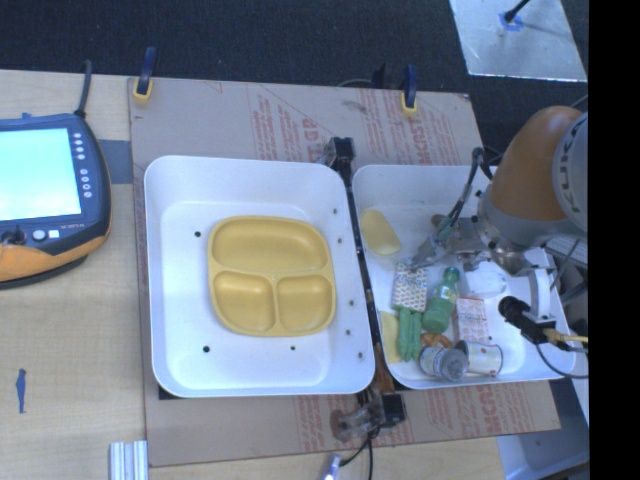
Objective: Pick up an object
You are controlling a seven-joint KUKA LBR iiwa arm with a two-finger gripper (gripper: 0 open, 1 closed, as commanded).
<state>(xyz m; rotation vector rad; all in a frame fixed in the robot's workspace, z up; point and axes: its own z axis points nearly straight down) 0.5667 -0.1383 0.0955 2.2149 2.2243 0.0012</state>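
Worktop (80, 368): pale wood under a cardboard sheet; carries both bins, with a handheld screen unit (45, 193) far to the pincer's left.
Arm (535, 173): grey with orange band, reaching in from the right, bent low over the right bin.
Left bin (170, 268): well left of the pincer; holds a yellow divided tray (270, 273), lying flat and clear of the arm.
Right bin (400, 183): directly under the pincer; holds the clutter of candidate objects.
Pincer (445, 243): low over the right bin's middle; opening width not readable, cannot tell whether wide, narrow or holding.
Pale yellow piece (380, 231): just left of the pincer, apart from it.
Green bottle (440, 303): just below the pincer, lying among other items.
Blister pack (408, 290): below-left of the pincer, beside the green bottle.
Small jar (445, 361): farther below, near the bin's front wall.
Step in hand: judged as descent or closure on an item in the right bin; no lift evident.
Next move: confirmation of a grip, then a straight vertical lift clear of the neighbouring clutter.
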